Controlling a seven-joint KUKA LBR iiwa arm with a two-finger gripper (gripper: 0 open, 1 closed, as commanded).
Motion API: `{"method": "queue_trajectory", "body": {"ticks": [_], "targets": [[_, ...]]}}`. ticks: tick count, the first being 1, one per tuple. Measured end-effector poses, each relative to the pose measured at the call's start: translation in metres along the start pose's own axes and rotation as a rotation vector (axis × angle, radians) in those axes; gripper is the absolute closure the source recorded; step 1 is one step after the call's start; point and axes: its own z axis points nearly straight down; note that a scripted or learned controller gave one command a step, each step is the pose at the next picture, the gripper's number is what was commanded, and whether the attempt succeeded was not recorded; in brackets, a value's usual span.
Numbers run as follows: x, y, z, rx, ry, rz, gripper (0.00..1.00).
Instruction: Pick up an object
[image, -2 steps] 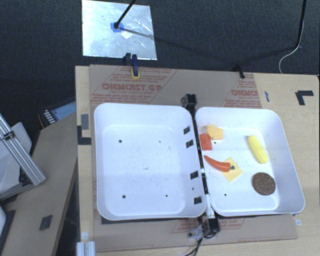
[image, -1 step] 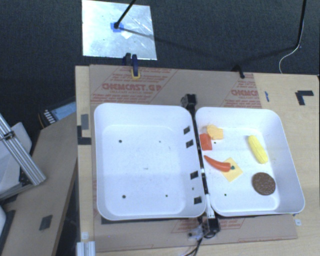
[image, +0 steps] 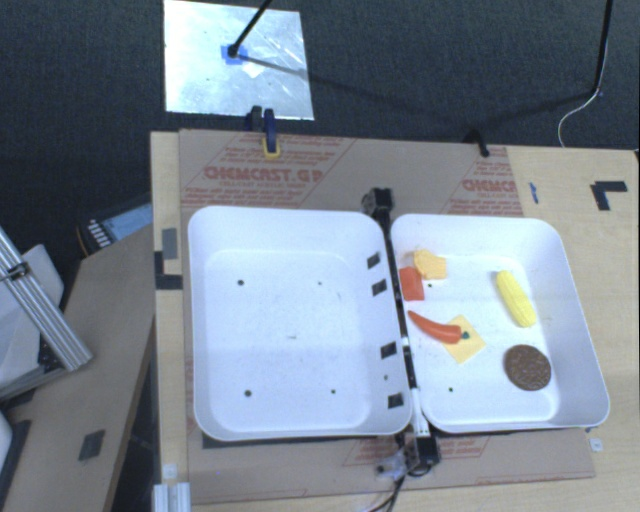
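Note:
Several toy foods lie in the right bin. A yellow corn cob rests near its right side. A brown round patty sits toward the front right. A red chili pepper lies across a yellow cheese slice near the bin's left wall. Farther back are an orange-red block and a small yellow wedge.
The left bin sits beside the right one, joined by a black clip strip. Both rest on a cardboard sheet over the bench. A metal plate lies on the dark floor behind. An aluminium frame stands at far left.

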Motion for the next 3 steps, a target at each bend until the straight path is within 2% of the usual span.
{"method": "queue_trajectory", "body": {"ticks": [1,2,3], "targets": [[0.001,0.086,0.012,0.002,0.001,0.001,0.00],[0.000,0.123,-0.021,0.000,0.000,0.002,0.00],[0.000,0.122,-0.031,0.000,0.000,-0.002,1.00]]}}
